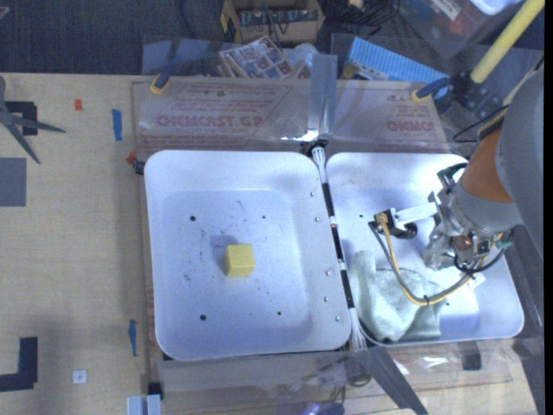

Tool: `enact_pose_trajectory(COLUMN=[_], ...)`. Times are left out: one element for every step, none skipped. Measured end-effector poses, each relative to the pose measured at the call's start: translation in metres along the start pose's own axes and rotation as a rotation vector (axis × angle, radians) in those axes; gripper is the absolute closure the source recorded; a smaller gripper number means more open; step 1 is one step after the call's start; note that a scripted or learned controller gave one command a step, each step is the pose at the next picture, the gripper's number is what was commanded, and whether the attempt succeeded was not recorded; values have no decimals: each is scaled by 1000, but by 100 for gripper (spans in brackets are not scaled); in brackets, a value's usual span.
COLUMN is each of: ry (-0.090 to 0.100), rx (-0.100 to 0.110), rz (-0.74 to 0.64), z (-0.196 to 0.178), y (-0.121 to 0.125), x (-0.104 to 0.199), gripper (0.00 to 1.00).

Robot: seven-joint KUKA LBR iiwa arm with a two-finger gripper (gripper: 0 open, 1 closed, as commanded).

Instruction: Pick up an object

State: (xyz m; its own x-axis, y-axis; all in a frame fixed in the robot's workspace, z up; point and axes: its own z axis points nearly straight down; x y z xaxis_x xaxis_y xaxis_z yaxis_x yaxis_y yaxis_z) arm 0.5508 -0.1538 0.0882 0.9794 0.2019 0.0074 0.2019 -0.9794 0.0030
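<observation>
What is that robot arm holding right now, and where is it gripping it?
It cannot be told. The gripper sits low in the right bin beside a crumpled cloth.

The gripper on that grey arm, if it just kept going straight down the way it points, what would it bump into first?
Most likely the floor of the right white bin, close beside the crumpled pale cloth. The gripper points roughly downward there, but from this slanted view its height is hard to judge, so the cloth's edge could come first.
</observation>
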Motion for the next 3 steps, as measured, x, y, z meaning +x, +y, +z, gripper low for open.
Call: enact_pose_trajectory(ry=[-5, -1, -8], rx=[2, 3, 4], rz=[7, 0, -1], z=[0, 0, -166], y=[47, -10, -20], x=[-46, -21, 9], gripper=[100, 100, 100])
